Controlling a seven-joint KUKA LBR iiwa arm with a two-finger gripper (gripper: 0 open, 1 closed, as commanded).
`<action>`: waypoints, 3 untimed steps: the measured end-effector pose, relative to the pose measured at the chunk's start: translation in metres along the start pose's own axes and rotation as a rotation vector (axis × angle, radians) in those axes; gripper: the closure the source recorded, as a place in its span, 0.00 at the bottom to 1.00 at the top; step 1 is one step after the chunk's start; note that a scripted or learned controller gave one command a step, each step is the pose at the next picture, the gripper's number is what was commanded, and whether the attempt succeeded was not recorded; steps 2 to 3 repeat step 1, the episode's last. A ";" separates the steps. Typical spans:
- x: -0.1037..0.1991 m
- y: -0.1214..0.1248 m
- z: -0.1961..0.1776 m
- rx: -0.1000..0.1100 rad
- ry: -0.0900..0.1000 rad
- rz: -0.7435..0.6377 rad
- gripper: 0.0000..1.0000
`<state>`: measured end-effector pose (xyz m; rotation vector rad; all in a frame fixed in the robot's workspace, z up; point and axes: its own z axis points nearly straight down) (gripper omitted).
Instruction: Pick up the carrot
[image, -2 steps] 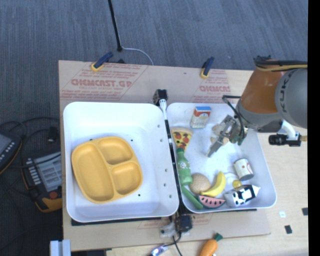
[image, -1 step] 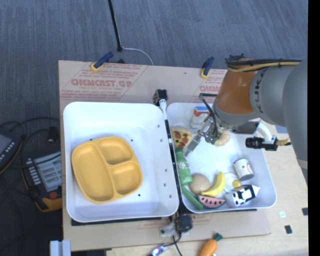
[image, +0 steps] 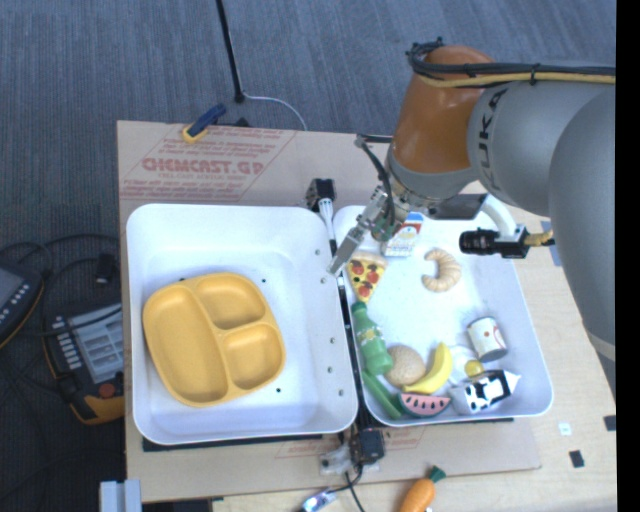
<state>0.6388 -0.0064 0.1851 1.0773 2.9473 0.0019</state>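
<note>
The carrot (image: 417, 494) is seen lying on the bench outside the bins at six o'clock, untouched, while the gripper (image: 352, 250), its fingers apart and empty, is held near twelve o'clock, so a long reach toward it is judged the next need

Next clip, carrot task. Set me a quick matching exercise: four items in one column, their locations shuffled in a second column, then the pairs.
Items
1. carrot
2. yellow divided plate
3. croissant
4. watermelon slice

Locations
A. upper middle of the right bin
B. on the board below the bins, outside both
C. near front edge of the right bin
D. in the left bin

Pairs: 1-B, 2-D, 3-A, 4-C
</note>
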 end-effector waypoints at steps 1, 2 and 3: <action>0.090 0.002 0.001 0.002 0.003 -0.046 0.00; 0.090 0.002 0.001 0.002 0.003 -0.046 0.00; 0.090 0.002 0.001 0.002 0.003 -0.046 0.00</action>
